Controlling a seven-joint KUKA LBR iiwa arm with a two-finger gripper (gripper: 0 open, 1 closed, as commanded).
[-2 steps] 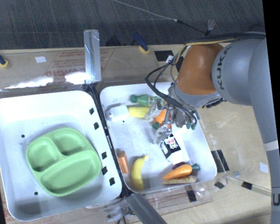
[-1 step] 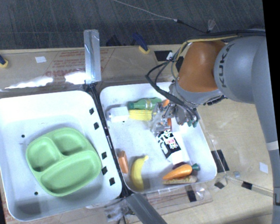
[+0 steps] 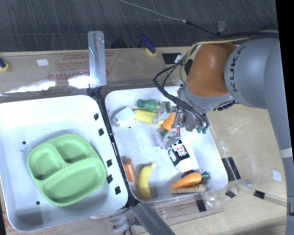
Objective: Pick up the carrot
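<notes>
2 white bins. Left bin (image 3: 4,157): 1 green divided plate (image 3: 66,168), lying centre-left. Right bin (image 3: 214,149): 1 carrot (image 3: 188,179) w/ green top near the front edge, toward the front-right corner, lying flat; 1 banana (image 3: 144,180) by the front edge, left of carrot; 1 small orange piece (image 3: 128,169) against the left wall; 1 black-and-white bottle (image 3: 180,154) mid-bin; 1 corn cob (image 3: 146,115) and 1 green item (image 3: 148,104) near the back edge; 1 white item (image 3: 124,116) at back-left. Gripper (image 3: 175,128) sits over the bin's back-centre, above an orange object (image 3: 169,121); can't tell jaw state. Carrot lies well apart from gripper.
</notes>
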